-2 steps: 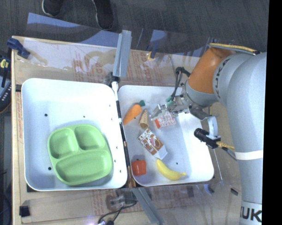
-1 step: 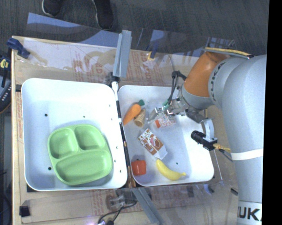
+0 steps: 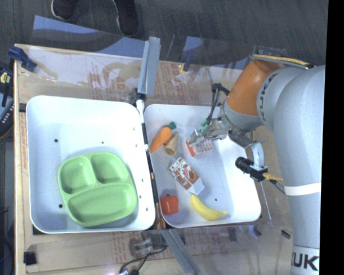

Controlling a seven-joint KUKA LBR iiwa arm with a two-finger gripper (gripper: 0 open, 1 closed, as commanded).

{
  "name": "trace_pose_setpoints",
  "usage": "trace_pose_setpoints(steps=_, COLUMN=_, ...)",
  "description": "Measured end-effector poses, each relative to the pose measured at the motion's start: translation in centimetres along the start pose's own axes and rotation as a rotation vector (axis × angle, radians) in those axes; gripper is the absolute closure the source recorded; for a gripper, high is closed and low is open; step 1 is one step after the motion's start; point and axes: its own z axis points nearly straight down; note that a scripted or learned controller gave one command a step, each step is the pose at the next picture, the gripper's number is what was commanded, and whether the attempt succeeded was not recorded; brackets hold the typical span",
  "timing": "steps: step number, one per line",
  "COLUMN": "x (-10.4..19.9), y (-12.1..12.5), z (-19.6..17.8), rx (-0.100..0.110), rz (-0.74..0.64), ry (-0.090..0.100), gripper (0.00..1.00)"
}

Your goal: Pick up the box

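Box (image 3: pixel 184 174) lies flat — long axis upper-left to lower-right; tool (image 3: pixel 204 136) grip unreadable.

My bench (image 3: pixel 78 74) is a pale wooden top with faded reddish print, its near edge (image 3: pixel 89 247) showing raw ply. Beyond it lies dark grey carpet (image 3: pixel 221 17), ribbed in fine lines. A pair of black shoes (image 3: pixel 95 7) stands on that carpet at the far side. A grey metal bar (image 3: pixel 148 65) lies across the bench top there. Light falls evenly, with a small bright glare at the near edge (image 3: pixel 112 274).
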Motion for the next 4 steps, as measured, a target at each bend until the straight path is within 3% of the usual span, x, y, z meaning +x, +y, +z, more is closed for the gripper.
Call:
trace_pose_setpoints(steps=1, x=6.5, y=3.8, z=-8.2, rx=0.007, rz=-0.35, ry=0.005, gripper=1.0)
trace_pose_setpoints(steps=2, x=6.5, y=3.7, z=-8.2, rx=0.007, rz=-0.349, ry=0.005, gripper=0.0)
trace_pose_setpoints(steps=3, x=-0.3, y=2.0, z=-2.5, rx=0.012, rz=-0.247, ry=0.007, gripper=0.0)
trace_pose_setpoints(steps=4, x=0.1, y=-0.2, z=1.2, rx=0.002, rz=-0.174, ry=0.002, gripper=0.0)
